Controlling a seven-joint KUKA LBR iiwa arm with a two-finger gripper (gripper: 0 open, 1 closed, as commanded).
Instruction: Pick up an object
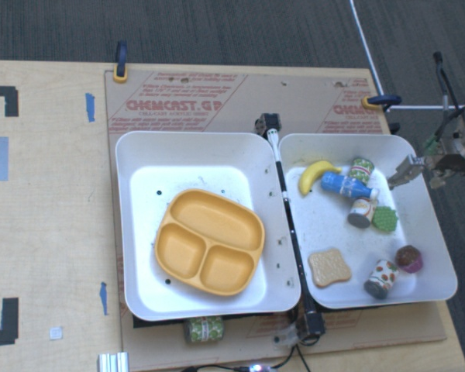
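The right bin (442, 273) holds several small objects. A yellow banana (316, 174) lies next to a blue bottle (345, 184) and a green-labelled can (362, 167). A small grey and white piece (362, 211) touches a green leafy toy (384, 219). Toward the front lie a slice of toast (329, 267), a spotted can (381, 277) and a maroon cup (408, 258). My gripper (409, 170) hangs over the bin's upper right edge, just right of the green-labelled can, with nothing seen in it.
The left bin (132, 208) carries an orange divided plate (209, 241). A green can (205, 329) lies on the bench in front of the left bin. Clamps (121, 60) hold the board's back corners, and a metal stand (418, 107) rises at the right.
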